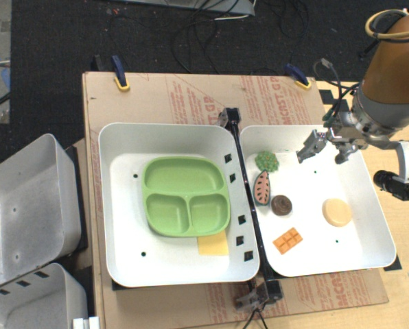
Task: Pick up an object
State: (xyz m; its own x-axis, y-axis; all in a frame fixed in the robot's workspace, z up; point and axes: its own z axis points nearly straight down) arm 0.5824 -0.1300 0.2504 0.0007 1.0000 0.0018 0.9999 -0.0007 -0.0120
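Five small things lie loose in the right bin (369, 252). A green broccoli floret (266, 161) sits near its left wall. Just below it lies a watermelon slice (261, 187), long side upright. A brown round cookie (281, 205) rests just right of the slice. An orange waffle (287, 240) lies below the cookie, tilted. A pale yellow disc (337, 212) lies well right of the cookie.

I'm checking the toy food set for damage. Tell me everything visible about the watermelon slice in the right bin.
The watermelon slice is a small wedge with a pinkish-red face, dark seed spots and a green rind along its left curved edge. It looks like plastic toy food, with no visible damage. It lies flat, long axis running toward the camera, near the right bin's left wall, just below the green broccoli piece and left of the brown round piece. Nothing clearly touches it.
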